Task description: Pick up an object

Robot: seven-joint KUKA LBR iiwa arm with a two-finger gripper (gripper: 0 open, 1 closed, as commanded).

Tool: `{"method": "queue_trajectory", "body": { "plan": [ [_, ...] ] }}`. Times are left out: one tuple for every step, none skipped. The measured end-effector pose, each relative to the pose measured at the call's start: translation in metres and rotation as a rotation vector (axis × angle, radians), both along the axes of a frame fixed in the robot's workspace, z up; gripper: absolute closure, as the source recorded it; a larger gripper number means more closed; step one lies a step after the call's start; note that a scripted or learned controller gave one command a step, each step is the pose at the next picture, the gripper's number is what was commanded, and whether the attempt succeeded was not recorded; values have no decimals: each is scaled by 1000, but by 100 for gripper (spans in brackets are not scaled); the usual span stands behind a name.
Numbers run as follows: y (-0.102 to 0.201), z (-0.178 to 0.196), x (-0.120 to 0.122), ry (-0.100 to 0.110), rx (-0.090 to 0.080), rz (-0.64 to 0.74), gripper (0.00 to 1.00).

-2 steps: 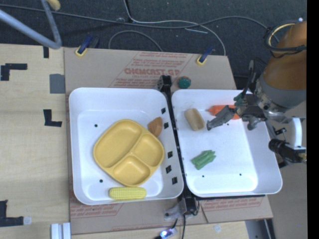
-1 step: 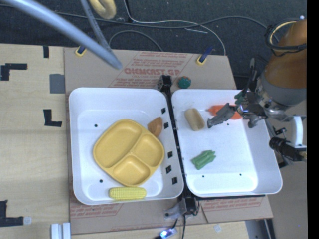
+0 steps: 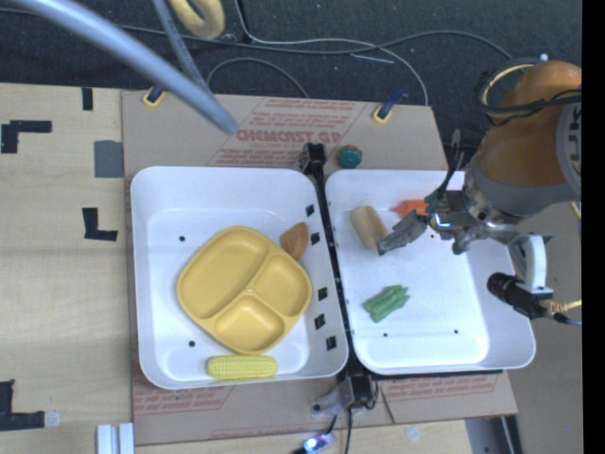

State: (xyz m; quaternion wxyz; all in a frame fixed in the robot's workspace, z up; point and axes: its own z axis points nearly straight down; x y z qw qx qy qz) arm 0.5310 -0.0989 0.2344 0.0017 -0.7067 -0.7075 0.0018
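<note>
My gripper [image 3: 395, 241] hangs over the right bin [image 3: 473, 348], its dark fingers pointing left toward a tan cylinder-shaped object [image 3: 367, 225] lying just to their left. An orange piece [image 3: 410, 206] lies right behind the fingers. A green leafy object [image 3: 386, 302] rests lower in the same bin. Nothing shows between the fingers. In the left bin [image 3: 156, 253] sit a yellow divided plate [image 3: 244, 288], a brown piece [image 3: 295, 241] at its upper right edge, and a yellow corn cob [image 3: 242, 367] near the front wall.
A small teal ball [image 3: 351, 156] lies on the cardboard behind the bins. Black clips [image 3: 312, 156] join the two bins along the middle divider. A cable [image 3: 378, 50] loops across the back of the bench.
</note>
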Motion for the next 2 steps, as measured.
{"method": "queue_trajectory", "body": {
  "plan": [
    [-2,-63,-3,1,0,-1,0],
    [-8,-115,-12,2,1,-2,0]
  ]
}}
